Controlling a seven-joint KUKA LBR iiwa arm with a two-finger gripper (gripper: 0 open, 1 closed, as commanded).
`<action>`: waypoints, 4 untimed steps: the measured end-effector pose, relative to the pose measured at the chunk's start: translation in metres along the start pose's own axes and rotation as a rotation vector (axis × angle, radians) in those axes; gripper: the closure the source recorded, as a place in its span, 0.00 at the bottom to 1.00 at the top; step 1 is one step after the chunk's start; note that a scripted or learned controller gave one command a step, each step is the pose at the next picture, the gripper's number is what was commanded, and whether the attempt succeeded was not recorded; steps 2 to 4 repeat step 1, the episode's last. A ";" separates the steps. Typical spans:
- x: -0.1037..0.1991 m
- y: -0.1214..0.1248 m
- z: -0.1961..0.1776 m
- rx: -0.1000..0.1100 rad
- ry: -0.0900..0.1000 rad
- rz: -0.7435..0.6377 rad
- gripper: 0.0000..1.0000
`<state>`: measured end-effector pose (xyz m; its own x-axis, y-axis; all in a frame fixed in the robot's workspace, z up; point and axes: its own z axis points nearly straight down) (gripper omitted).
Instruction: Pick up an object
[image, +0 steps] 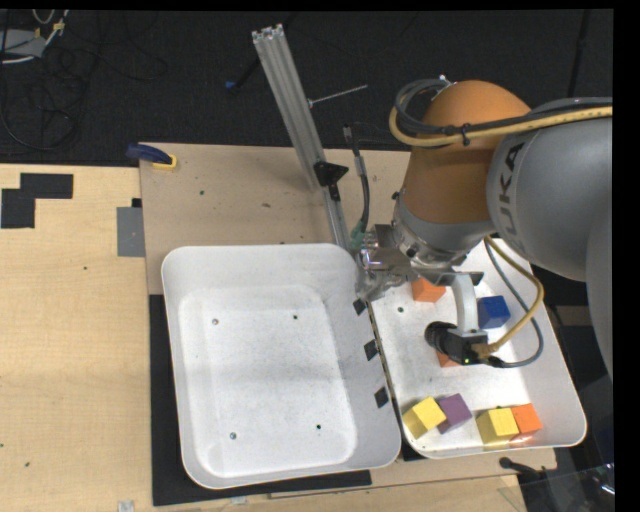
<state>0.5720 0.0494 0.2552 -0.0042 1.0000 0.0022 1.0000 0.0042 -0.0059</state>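
Bench (230, 195): pale wood, runs across the frame from the left edge; dark floor along the top.

Arm (560, 190): grey, comes in from the right edge, with an orange dome (465, 140) at upper right of centre. Wrist points down over the top left corner of the right bin.

Left bin (190, 290): white, shallow, rounded corners, centre to lower left of the frame. Floor speckled grey with a few dark dots.

Right bin (560, 400): white, lower right, edge to edge with the left bin. Its upper part is covered by the arm.

Metal rail (295, 110): slanted, from top centre down to the seam between the bins.

Gripper (372, 268): just below the wrist, at the seam near the bins' top corners. Too cluttered to tell whether it is wide, narrow or holding anything; nothing seen in its grasp.

Blocks, all in the right bin:
- orange block (428, 290), upper part of the bin, just right of the gripper and partly under the wrist.
- blue block (492, 310), right of it, near.
- yellow block (425, 414) and purple block (455, 408), touching, at the bin's lower left.
- second yellow block (497, 425) and second orange block (525, 418), touching, just right of that pair along the bottom edge.

Small black clips (370, 350) spaced down the seam. Blue and yellow clamp (150, 155) at the bench's upper left corner.
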 end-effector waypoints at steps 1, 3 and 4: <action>0.048 -0.028 0.001 0.001 -0.001 0.000 1.00; 0.048 -0.028 0.001 0.001 -0.001 0.000 1.00; 0.048 -0.028 0.001 0.001 -0.001 0.000 1.00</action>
